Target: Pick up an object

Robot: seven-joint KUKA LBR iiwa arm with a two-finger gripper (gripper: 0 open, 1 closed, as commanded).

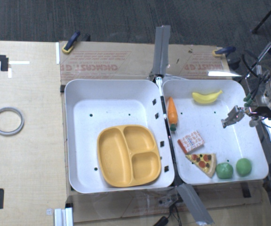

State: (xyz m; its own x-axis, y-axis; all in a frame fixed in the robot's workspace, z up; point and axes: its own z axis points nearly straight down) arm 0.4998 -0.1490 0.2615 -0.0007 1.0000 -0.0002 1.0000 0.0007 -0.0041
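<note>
The right bin (255, 142) holds a yellow banana (207, 96) at the back, an orange carrot (172, 112) along its left wall, a red-and-white box (190, 141), a pizza slice (202, 162) and two green balls (224, 170) (243, 166) at the front. My gripper (239, 122) hangs over the right side of this bin, right of the box and below the banana. It is open, with nothing between its fingers. A yellow divided plate (128, 154) lies in the left bin (79, 126).
A roll of tape (7, 121) lies on the bench far left. Blue clamps (71, 41) (225, 51) hold cardboard behind the bins. A grey divider post (162, 51) rises between the bins at the back.
</note>
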